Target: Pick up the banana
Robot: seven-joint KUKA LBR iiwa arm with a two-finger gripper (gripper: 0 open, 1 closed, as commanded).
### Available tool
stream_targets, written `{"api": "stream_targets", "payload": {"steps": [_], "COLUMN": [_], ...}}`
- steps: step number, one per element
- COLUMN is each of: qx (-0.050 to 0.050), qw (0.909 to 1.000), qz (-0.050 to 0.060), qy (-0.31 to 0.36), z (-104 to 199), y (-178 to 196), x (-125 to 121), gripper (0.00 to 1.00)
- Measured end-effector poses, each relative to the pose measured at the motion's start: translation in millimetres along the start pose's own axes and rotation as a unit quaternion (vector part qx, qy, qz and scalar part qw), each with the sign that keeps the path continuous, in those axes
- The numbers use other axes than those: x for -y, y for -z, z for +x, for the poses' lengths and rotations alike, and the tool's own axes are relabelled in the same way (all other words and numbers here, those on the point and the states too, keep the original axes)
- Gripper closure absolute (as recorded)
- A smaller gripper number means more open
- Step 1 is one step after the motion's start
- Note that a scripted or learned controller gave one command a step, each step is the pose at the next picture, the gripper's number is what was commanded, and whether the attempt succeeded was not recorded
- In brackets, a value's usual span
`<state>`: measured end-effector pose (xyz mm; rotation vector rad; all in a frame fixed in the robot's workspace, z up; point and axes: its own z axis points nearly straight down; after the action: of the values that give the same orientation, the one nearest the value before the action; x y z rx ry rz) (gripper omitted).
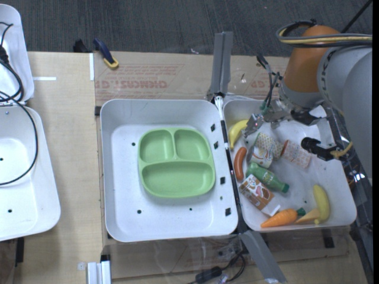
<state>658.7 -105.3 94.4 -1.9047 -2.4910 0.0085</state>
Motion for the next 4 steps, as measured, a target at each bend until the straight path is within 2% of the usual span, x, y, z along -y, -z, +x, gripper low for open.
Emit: {"api": "stream_targets", "payload": {"steps": [1,2,3,4], "qx": [0.000,0.000,-0.001,0.001], "qw": [1.0000,1.0000,1.0000,0.9998], "qz": [0.001,0.002,0.003,-0.009], "qy": [-0.001,-0.001,-0.001,-0.020], "z": [-0.9,-0.9,-1.8,-13.6], "y": [5.7,5.6,11.0,2.2], "x": [0.2,0.2,0.4,6.6], "gripper": [1.00,0.00,1.00,1.00]}}
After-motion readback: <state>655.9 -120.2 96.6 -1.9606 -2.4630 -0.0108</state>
